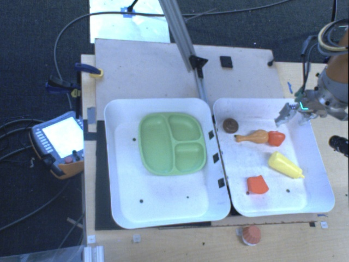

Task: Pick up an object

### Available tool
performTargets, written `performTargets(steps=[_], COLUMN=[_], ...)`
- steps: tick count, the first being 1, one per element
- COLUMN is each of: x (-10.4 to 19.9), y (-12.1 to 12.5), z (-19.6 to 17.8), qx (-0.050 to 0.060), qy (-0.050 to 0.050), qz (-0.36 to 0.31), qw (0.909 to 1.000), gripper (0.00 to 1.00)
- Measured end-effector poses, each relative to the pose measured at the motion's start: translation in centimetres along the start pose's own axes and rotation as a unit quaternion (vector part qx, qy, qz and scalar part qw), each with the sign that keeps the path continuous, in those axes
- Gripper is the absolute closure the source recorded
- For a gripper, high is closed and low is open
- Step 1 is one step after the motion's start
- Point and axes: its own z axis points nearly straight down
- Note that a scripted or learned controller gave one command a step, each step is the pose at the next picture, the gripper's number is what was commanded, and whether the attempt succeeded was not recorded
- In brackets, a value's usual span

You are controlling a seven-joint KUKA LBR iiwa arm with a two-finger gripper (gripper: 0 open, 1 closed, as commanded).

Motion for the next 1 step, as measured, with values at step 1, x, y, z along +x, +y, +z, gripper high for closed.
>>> performTargets(steps=[1], x=[0.0], y=[0.05], z=[-0.09], qx=[-0.001], qy=[0.0], qz=[0.0], qw=[1.0], gripper=[0.0])
